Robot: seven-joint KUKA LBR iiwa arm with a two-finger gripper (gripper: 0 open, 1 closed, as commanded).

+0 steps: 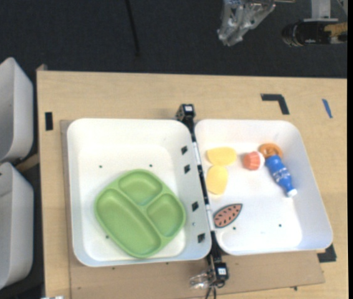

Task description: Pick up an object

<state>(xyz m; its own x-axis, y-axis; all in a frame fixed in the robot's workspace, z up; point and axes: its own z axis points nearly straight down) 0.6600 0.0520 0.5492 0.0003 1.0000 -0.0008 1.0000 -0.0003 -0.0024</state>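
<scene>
Gripper parked at frame top, well above the bench, fingers' state cannot tell. Right bin: two yellow pieces, blue bottle unobstructed, likely pick candidates. Green plate lower left.

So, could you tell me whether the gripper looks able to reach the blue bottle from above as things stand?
Probably yes: the blue bottle lies flat and uncovered in the right bin, though its top end crowds an orange item. The gripper is raised beyond the bench.

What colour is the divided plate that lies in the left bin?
Light green. The round divided plastic plate has three compartments; the camera view shows it plainly.
</scene>
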